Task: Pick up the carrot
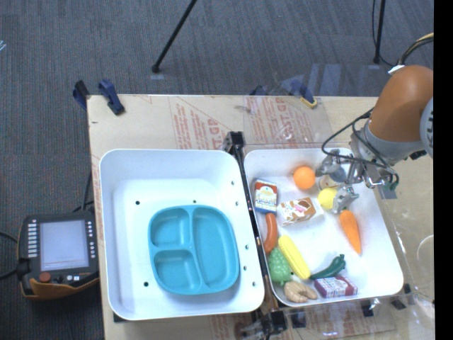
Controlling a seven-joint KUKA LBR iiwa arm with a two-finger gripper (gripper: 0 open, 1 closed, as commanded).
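Nearest me, along the front wall of the right bin [393, 278], lie a small red box [334, 286], a pale lumpy pastry [300, 290] and a dark green pepper [328, 267]. Just left of those are a knobbly green bunch of grapes [279, 266] and a yellow corn cob [294, 256], lying at a slant against each other, looking simply tipped in. All of it looks like smooth moulded toy food, light and hard.

In the left bin [113, 190] sits a teal plate [192, 249] with three compartments, glossy plastic with rounded corners, flat on the floor.

Further back in the right bin, a reddish sausage [270, 232] lies along the left wall. The carrot [351, 231] lies by the right wall, well apart from the sausage: an orange cone, thick end far, tip pointing near. It lies free of its neighbours, so it should be easy to reach, though the smooth taper could slip from a pinch.

A white packet [298, 211] and a small printed carton [265, 195] lie mid-bin. Beyond the carrot's thick end is a lemon [328, 197], and further still a round orange [304, 178].

The gripper [347, 193] hangs right by the lemon, just beyond the carrot's top, metal fingers spread apart with nothing between them. I judge it is placed to settle on the carrot but sits nearer the lemon.
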